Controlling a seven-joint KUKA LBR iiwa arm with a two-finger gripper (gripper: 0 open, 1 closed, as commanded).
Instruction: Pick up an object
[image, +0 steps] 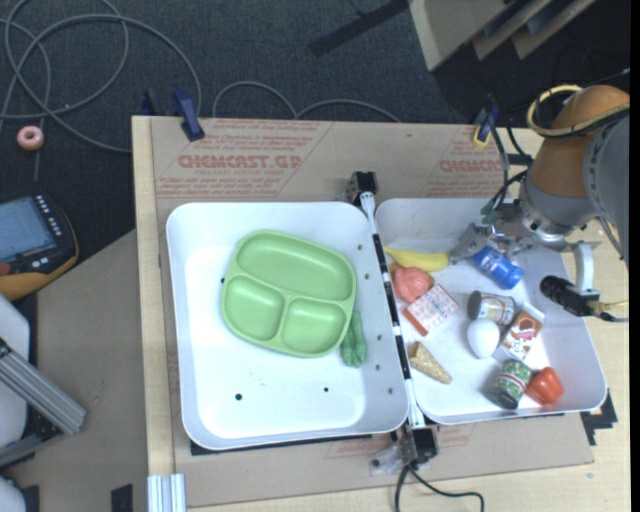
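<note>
Grey arm (570, 170) with orange band reaches in from the right, over the far side of the right-hand white bin (585, 345). Gripper (495, 240) sits low at the bin's back area, just above a blue cylindrical object (497, 266); can't tell from this angle whether it's open or closed, or whether it touches the blue piece.

Right bin contents: yellow banana (418, 260) at far left, pink-red rounded item (410, 283), red-and-white carton (431, 309), white egg (482, 337), small dark tin (492, 305), tan wedge (430, 364), green-labelled can (510, 384), red pepper-like toy (545, 386).

Left white bin (200, 380) holds a green three-compartment plastic tray (288, 292), with a green leafy piece (354, 340) touching its right edge.
</note>
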